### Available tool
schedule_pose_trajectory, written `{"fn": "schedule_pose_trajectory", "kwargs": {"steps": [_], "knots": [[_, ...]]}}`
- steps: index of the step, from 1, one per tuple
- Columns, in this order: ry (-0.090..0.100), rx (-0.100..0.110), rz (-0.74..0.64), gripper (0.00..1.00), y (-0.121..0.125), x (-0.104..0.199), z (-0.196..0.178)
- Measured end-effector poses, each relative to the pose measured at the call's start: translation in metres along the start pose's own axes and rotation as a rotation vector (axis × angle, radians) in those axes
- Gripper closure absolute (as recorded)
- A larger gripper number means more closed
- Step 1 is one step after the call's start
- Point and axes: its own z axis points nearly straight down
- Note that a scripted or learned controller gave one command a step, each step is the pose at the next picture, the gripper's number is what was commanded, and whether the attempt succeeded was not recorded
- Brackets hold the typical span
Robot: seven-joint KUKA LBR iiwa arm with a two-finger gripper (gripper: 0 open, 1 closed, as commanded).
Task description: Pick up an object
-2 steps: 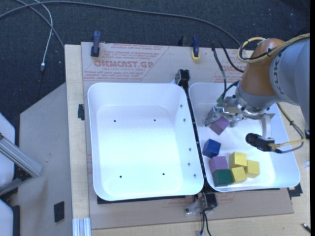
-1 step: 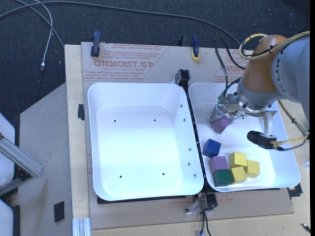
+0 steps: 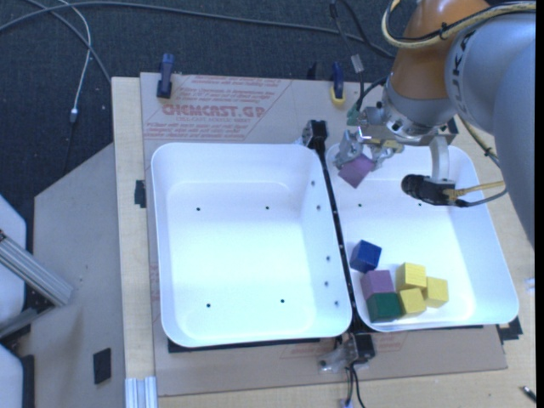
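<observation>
The arm (image 3: 476, 49) is cut off by the top and right edges of the view, and its orange band hides much of the wrist; the tool (image 3: 355, 155) hangs over the far left corner of the right bin (image 3: 497, 262), clenched on a purple block (image 3: 355, 171) that shows tilted between its fingers, above the bin floor; how far the fingertips reach around the block is hard to make out. The right bin holds a blue cube (image 3: 366, 255) near its left wall, and just beside it a cluster touching one another: a purple cube (image 3: 377, 281), a green cube (image 3: 385, 305) and three yellow cubes (image 3: 413, 276). The left bin (image 3: 161, 228) sits alongside, its wall meeting the right bin's. On the desk behind the bins lies a cardboard sheet (image 3: 221, 104) with red printing, too blurred to read with certainty.
</observation>
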Motion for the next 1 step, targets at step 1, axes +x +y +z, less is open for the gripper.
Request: {"fn": "schedule_pose_trajectory", "kwargs": {"steps": [1], "knots": [[0.000,0.007,0.002,1.00,-0.0153,0.0526,-0.0203]]}}
